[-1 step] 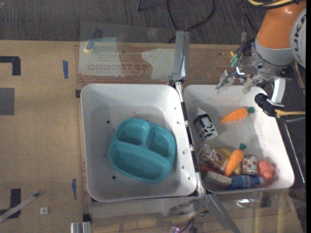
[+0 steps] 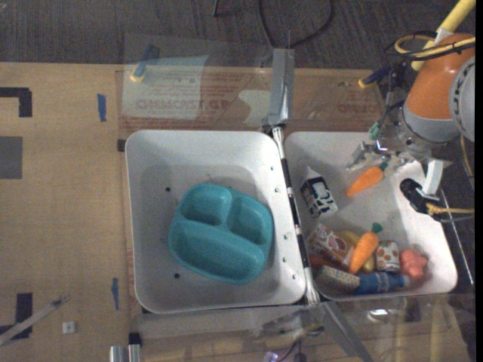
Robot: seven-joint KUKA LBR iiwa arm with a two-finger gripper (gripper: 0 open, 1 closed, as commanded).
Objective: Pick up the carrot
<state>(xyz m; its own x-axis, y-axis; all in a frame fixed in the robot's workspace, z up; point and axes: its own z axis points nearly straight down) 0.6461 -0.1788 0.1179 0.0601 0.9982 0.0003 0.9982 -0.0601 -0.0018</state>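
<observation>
The wooden bench (image 2: 60,225) carries two white bins (side by side): left bin (image 2: 151,153), right bin (image 2: 441,266).

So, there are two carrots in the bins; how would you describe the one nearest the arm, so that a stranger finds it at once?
Start at the right white bin. In its upper part, just below the grey and orange arm, lies a carrot, tilted, with its green end up and to the right. The other carrot sits lower, among the packed items along the bin's bottom edge; this one lies apart, with only a black and white carton to its left.
</observation>
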